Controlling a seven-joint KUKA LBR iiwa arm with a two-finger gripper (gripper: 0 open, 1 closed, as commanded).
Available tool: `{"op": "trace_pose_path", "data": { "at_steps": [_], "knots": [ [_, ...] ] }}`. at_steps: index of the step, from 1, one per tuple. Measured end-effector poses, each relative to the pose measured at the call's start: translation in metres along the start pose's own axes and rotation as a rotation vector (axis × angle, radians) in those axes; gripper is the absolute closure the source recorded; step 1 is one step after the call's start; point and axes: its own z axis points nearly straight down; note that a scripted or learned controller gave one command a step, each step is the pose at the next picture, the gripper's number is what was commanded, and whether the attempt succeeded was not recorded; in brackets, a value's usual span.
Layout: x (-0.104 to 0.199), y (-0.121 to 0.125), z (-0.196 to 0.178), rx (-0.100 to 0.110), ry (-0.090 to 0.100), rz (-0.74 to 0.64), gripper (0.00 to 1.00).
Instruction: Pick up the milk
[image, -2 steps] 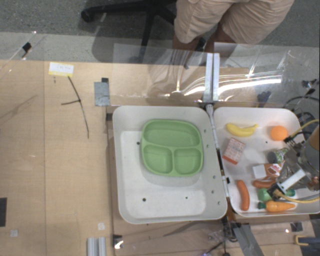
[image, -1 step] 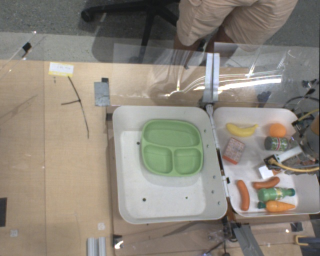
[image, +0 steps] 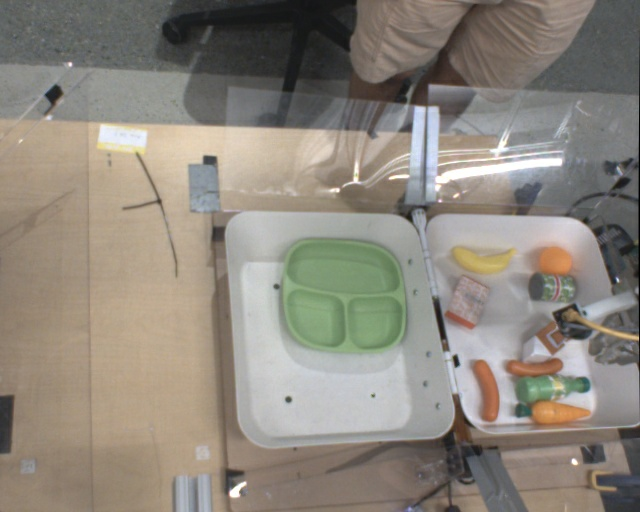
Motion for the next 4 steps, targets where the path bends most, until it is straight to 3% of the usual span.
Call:
{"op": "trace_pose_path", "data": {
  "at_steps": [1,2,3,4],
  "knots": [
    [-0.032,0.035,0.005,0.000,-0.001,0.006,0.00],
    [-0.029,0.031,0.082,0.008,0.001,0.001,0.00],
    [-0.029,0.031,0.072,0.008,0.001,-0.004,1.00],
    [-0.023,-0.003,0.000,0.000,0.001,-0.051,1.00]
  ]
}}
